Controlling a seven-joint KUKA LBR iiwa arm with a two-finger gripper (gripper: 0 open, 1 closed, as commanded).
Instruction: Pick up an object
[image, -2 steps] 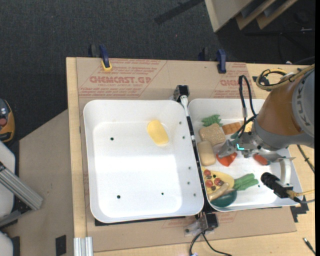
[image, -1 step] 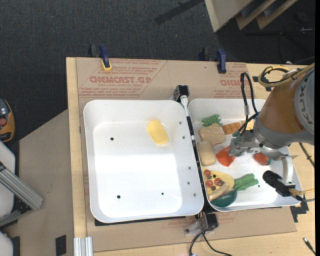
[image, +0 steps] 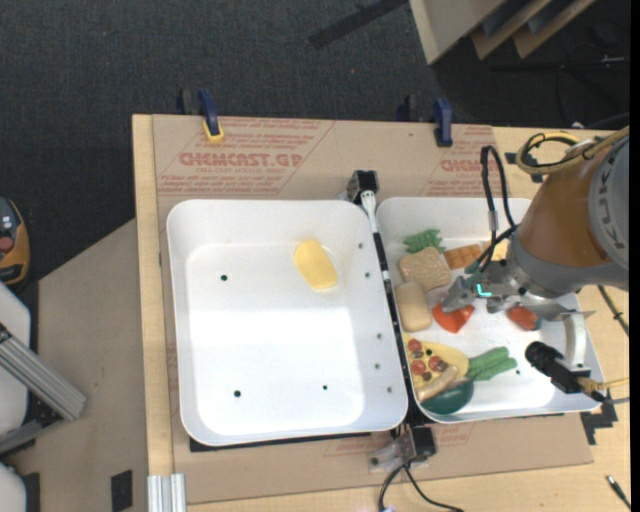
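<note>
My gripper (image: 468, 296) hangs low over the middle of the right bin (image: 560, 400), reaching in from the right. Just below and left of it lies a red toy vegetable (image: 452, 319), touching or very close to the gripper tip. A tan bread slice (image: 425, 268) and a beige roll (image: 413, 307) lie to its left. An orange piece (image: 465, 256) sits just behind it, and a second red piece (image: 522, 318) lies under the wrist. I see nothing lifted off the bin floor.
The right bin also holds a green leafy piece (image: 423, 240), a pizza slice (image: 432, 362), a green vegetable (image: 490, 363) and a teal piece (image: 450, 398). In the left bin (image: 200, 400) lies a yellow oval object (image: 316, 266).
</note>
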